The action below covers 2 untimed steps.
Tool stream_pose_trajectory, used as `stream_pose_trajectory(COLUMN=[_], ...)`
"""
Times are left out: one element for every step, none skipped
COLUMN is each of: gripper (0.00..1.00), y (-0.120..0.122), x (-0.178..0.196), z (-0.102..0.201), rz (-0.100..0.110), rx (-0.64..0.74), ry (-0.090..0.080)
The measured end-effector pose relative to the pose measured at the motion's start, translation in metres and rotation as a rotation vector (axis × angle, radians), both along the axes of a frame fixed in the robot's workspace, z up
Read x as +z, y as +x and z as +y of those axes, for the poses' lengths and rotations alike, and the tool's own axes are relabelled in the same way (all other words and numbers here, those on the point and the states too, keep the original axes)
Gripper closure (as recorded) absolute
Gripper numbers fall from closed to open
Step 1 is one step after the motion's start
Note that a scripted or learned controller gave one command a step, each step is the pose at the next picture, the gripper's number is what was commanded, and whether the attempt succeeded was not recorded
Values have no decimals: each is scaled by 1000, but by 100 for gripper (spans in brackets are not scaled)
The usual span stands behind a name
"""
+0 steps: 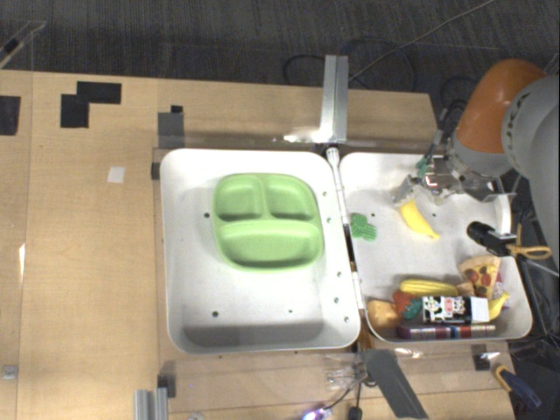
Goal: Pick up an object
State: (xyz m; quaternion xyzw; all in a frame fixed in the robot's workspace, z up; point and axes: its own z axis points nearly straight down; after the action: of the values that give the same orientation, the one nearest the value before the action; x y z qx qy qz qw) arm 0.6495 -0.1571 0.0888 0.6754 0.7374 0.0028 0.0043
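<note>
Arm (534,121): from my remote seat I see a thick, rounded grey casing with a smooth, matte finish.
Band (492,103): a bulbous, glossy orange section above the wrist.
Wrist: I see darker grey and black metal parts below the orange, with small bright fittings.
Cables: thin dark leads run along the wrist housing.
Gripper (429,178): small, silvery-grey metal hardware; from here I can't resolve its finer detail.

A green three-compartment plastic tray (267,220) lies upside-up in the left shallow white bin (188,322) — near its centre. Both bins rest on the pale wooden surface (79,261), with dark grey carpet (175,16) beyond — black cables (394,51) trailing across it.
</note>
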Motion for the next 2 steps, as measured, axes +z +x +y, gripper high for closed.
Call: stream_pose_trajectory(gripper=[0, 0], y=[22, -9], x=[0, 1], z=[8, 34], rz=[1, -2], rx=[108, 258], ry=[-1, -2])
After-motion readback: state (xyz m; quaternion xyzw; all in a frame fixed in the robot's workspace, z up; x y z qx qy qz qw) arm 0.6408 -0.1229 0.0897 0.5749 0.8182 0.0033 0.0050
